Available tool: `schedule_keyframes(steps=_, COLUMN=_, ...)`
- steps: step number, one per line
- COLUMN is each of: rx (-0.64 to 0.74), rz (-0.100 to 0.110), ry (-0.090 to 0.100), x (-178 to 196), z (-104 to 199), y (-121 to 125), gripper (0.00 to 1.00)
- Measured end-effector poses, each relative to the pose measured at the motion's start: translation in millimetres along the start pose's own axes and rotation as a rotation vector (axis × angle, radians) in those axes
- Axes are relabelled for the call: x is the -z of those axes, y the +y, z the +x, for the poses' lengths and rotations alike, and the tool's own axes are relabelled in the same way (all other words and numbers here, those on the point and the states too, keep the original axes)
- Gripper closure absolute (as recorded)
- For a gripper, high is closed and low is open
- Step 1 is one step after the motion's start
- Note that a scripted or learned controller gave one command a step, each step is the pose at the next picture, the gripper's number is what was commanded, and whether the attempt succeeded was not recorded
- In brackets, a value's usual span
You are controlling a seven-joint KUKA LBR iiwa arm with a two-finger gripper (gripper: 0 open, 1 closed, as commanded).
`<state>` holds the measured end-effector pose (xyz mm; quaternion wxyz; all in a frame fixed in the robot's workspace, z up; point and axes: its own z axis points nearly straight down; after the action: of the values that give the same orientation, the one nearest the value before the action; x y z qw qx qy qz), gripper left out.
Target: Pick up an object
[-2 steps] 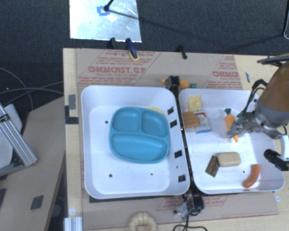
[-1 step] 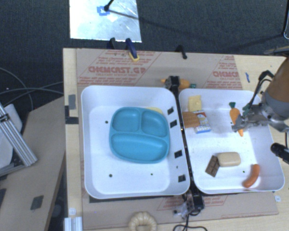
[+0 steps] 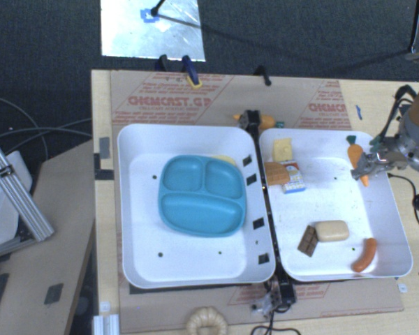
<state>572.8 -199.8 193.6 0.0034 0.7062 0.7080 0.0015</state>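
Right edge of frame, tool: the gripper (image 3: 369,162) sits low over the upper right corner of the right bin (image 3: 335,197), on the end of the grey arm.
Grip state: cannot tell; the tip is too small and blurred to judge released or clenched, and nothing can be seen held in it.
Task's thing: the orange carrot (image 3: 354,150) looks the likely target. It lies in that same corner, just beside or touching the tool's tip; which of the two, I cannot say.
Doing the step well: centre over the carrot's body rather than its thin end, close across its narrow width, and lift straight up. It lies near the bin wall, so a sideways approach could nudge it against the rim or pinch only its end.
Right bin, near end: a reddish sausage (image 3: 364,255) by the lower right corner; a pale tan block (image 3: 332,230) with a dark brown piece (image 3: 307,241) touching its left side.
Right bin, far end: a small printed packet (image 3: 288,175) and a yellow cube (image 3: 283,149) just above it, both near the divider, well apart from the carrot.
Left bin (image 3: 143,260): a blue divided plate (image 3: 201,195) lies flat in its middle, its three compartments bare.
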Motion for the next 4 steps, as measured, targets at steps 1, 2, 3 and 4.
schedule_keyframes(steps=1, rx=0.002, rz=0.002, ry=0.001, x=33, z=0, y=2, gripper=1.00)
schedule_keyframes(steps=2, rx=0.007, rz=0.003, ry=0.003, x=23, z=44, y=26, gripper=1.00)
schedule_keyframes(steps=3, rx=0.007, rz=0.003, ry=0.003, x=19, z=85, y=52, gripper=1.00)
schedule_keyframes(steps=4, rx=0.007, rz=0.001, ry=0.004, x=37, z=134, y=83, gripper=1.00)
